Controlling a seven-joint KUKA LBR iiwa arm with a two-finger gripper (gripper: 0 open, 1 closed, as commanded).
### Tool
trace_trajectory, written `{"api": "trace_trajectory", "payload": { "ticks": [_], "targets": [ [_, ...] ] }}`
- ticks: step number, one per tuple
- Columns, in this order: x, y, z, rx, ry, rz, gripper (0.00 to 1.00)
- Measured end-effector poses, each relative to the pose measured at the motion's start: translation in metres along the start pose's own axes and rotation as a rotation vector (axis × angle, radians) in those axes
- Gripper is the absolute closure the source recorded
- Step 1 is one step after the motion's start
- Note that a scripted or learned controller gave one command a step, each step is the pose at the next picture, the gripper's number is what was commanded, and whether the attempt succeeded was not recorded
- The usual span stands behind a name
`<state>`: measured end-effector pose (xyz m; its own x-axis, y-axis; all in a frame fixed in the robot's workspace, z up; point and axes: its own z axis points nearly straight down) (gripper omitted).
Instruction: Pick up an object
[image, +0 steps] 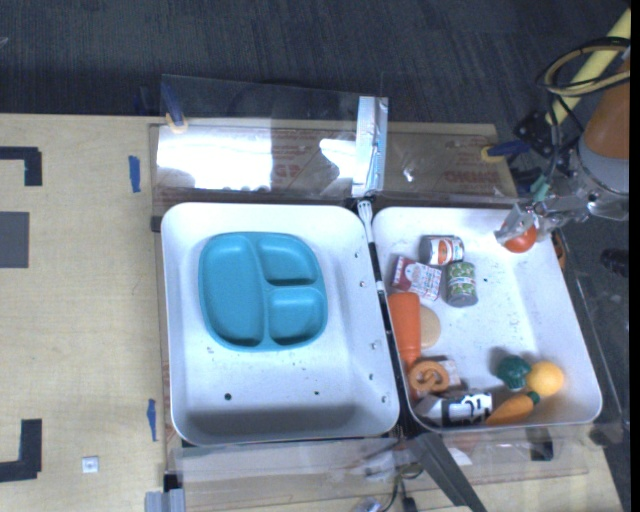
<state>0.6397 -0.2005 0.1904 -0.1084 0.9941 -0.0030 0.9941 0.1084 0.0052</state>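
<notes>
Your end effector (522, 228) grips a small red-orange object (518, 240) above the right bin (575, 330) (can labels (461, 283) there are illegible).

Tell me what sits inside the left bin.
One blue divided tray with three compartments, all bare, lies flat in the left bin. Dark specks dot the bin's floor around it. Whatever is beneath the tray is covered.
</notes>
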Motion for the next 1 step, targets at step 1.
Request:
{"api": "trace_trajectory", "payload": {
  "ticks": [1],
  "targets": [
    [0.0072,0.0016,0.0026,0.002,0.0,0.18,1.0]
  ]
}}
